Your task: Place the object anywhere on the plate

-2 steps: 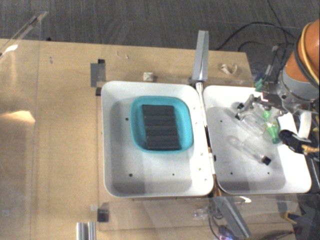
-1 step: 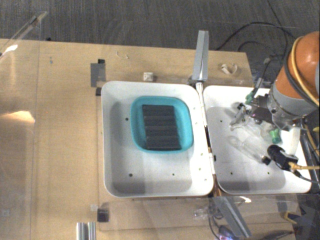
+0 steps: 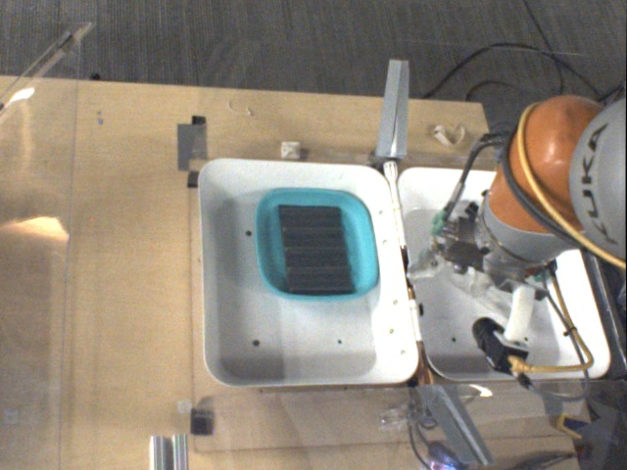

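Pincer (image 3: pixel 446 253) sits low in right bin (image 3: pixel 451 355) by its left wall, mostly hidden under arm (image 3: pixel 549 164); can't tell if clenched or released. Dark ridged block (image 3: pixel 315 251) lies flat on teal plate (image 3: pixel 364 253), middle of left bin (image 3: pixel 235 321), apart from pincer

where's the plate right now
The teal plate sits in the left white bin, toward its upper middle, with a dark ridged insert on it. The arm hangs over the right bin beside it.

Teal plate (image 3: pixel 316 243) in left bin (image 3: pixel 235 341); arm (image 3: pixel 549 184) over right bin (image 3: pixel 446 346).
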